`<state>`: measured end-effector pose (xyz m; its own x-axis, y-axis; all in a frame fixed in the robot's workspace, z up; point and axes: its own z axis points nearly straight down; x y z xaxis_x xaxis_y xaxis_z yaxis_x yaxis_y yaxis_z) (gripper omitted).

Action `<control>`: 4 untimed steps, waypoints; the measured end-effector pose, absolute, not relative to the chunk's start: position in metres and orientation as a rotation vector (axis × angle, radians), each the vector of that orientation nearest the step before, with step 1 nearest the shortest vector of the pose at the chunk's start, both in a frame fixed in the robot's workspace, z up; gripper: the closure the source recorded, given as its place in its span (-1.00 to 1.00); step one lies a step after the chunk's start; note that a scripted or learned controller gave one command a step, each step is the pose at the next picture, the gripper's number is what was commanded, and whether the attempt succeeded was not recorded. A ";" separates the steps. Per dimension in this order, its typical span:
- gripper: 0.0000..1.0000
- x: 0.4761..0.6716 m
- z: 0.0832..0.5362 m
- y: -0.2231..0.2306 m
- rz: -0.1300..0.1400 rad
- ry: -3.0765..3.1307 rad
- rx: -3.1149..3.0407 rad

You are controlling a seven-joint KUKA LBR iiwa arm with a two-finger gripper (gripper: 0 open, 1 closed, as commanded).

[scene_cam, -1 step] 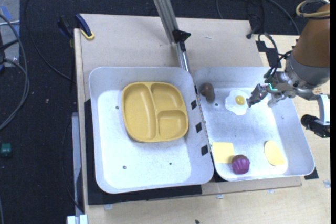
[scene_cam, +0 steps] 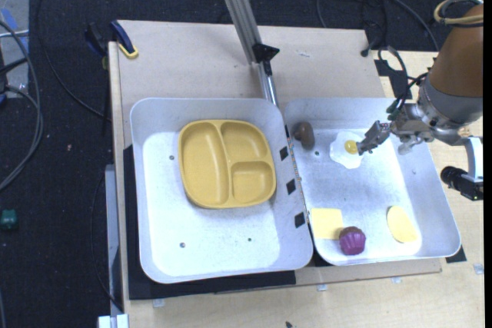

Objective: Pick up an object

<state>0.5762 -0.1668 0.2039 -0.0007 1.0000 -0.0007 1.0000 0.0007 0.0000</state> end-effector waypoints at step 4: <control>1.00 0.588 0.105 -0.160 0.002 2.218 2.217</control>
